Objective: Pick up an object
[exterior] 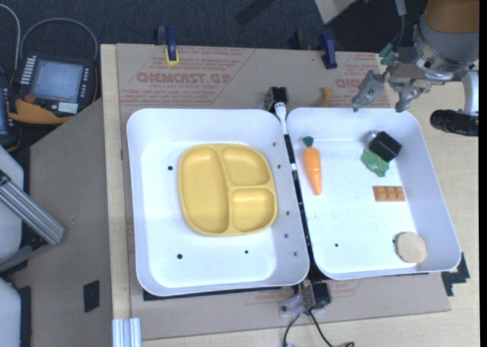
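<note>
- The right bin (pixel 434 201) has open white floor at its middle; its things lie scattered: a toy carrot (pixel 312 168) near the left wall, a green-and-black piece (pixel 378 152), a flat brown waffle-like tile (pixel 389 194), a round tan disc (pixel 410 246) in the near right corner.
- The left bin (pixel 144 208) holds a smooth yellow divided plate (pixel 226 188).
- The hand (pixel 384 97) hangs over the right bin's far rim, fingers spread, pinching nothing.
</note>
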